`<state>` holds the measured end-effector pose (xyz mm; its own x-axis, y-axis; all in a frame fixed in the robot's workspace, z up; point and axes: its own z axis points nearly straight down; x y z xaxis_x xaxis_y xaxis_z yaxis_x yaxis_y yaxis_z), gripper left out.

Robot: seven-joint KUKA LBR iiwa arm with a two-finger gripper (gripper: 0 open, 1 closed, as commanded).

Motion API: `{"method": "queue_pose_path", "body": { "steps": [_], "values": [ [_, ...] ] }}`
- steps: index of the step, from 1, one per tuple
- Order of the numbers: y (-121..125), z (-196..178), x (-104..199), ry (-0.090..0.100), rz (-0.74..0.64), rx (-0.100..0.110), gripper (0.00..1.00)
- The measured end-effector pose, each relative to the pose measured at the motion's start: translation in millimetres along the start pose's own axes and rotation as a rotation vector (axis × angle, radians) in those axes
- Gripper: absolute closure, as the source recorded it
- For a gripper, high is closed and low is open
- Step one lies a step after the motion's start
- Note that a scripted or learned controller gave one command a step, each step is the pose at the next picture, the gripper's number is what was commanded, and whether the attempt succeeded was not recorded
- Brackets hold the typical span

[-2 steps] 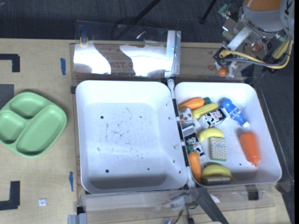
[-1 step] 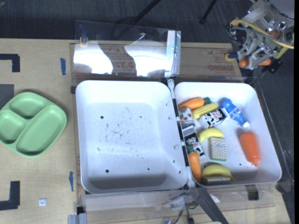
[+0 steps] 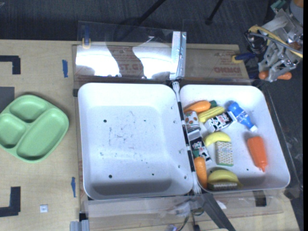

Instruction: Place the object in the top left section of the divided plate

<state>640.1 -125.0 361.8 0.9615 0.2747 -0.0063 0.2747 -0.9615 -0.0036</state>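
Toys like a carrot [image 3: 258, 152] and bananas fill the right bin [image 3: 275, 129], the green divided plate [image 3: 32, 127] sits far left on the worktop [image 3: 38, 71], and I cannot tell the hand's [image 3: 276, 64] grip.

the gripper [image 3: 275, 67] hangs at the upper right of the camera view, wrist tilted, fingertips angled downward.

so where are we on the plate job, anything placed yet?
Nothing placed: the green divided plate left of the bins has nothing in its sections. In hand: the gripper is above the right bin's far corner, with no item visible in it. Left: pick from the toy food, e.g. the orange carrot, and carry it across to the plate's top left section.
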Motion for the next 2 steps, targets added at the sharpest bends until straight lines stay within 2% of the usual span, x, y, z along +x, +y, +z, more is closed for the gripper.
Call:
{"method": "queue_pose_path", "body": {
  "steps": [1,2],
  "values": [
    [0,10,-42,0.001,0.078,0.001,1.0],
    [16,0,-11,0.004,0.075,-0.002,1.0]
  ]
}}
